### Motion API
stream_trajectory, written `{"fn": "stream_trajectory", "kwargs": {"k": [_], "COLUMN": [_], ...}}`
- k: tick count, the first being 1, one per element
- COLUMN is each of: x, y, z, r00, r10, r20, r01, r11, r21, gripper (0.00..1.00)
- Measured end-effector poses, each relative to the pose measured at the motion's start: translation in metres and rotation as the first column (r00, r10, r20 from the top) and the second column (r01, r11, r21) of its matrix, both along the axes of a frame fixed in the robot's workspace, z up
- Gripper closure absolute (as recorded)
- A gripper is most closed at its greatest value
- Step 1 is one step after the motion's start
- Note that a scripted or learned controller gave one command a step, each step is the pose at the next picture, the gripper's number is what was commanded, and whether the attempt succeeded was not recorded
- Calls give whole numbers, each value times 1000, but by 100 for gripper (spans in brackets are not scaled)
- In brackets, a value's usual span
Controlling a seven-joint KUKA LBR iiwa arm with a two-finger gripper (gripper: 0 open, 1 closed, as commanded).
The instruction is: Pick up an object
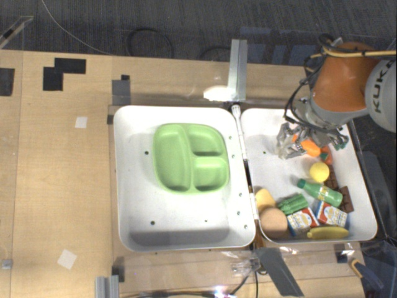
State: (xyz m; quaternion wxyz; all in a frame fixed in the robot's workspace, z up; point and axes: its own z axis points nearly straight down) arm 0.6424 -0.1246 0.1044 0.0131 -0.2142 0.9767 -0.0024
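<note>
a: where is the gripper (304, 140) sitting right now?

b: it is hanging low over the right bin (267, 129), at the far end, with the orange wrist band directly above it. the toys are lying mostly toward the near end.

a: jaw state?

b: i cannot tell how far apart they are standing; the metal parts are blurring together under the wrist. nothing is showing clearly between them.

a: nearest candidate?

b: a small orange piece (310, 147) is lying just beside the fingertips, on the side nearer the camera and slightly toward the arm. its long axis is running roughly across the bin, tilted a little; which end leads is too small to read. the yellow ball (319, 171) is sitting just beyond it, and the green bottle (321, 192) further on, pointing cap-left.

a: left bin (133, 166)?

b: it is holding the green divided tray (189, 157), well apart from the arm.
</note>
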Motion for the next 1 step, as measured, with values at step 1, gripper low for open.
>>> {"fn": "stream_trajectory", "kwargs": {"k": [1], "x": [31], "y": [54], "z": [88], "r00": [996], "r10": [-90], "r20": [-7], "r01": [90], "r11": [996], "r21": [3], "gripper": [100]}}
